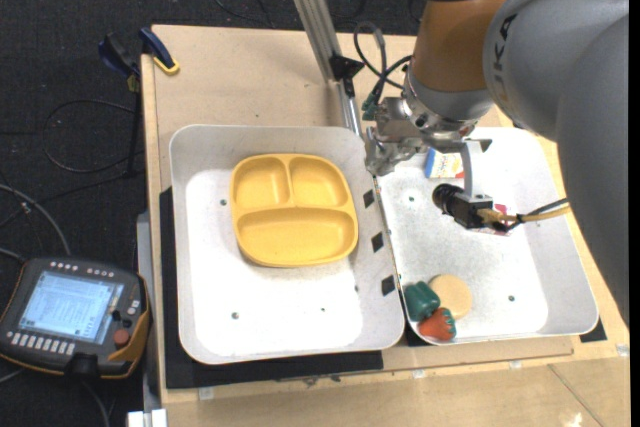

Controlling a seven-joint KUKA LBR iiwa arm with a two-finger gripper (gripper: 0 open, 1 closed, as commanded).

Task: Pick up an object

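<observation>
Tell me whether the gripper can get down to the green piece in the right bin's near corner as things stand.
Probably yes, though awkwardly: the green piece lies uncovered, but it is tucked against the right bin wall, with a red piece and tan disc crowding it. The gripper is farther back.

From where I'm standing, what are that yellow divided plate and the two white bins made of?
The yellow three-compartment plate looks like moulded plastic: one even colour, rounded edges, a soft dull sheen. The shallow white bins, left and right, could be plastic or painted sheet metal; their matte, faintly speckled floors and rounded, turned-up rims leave it open.
</observation>
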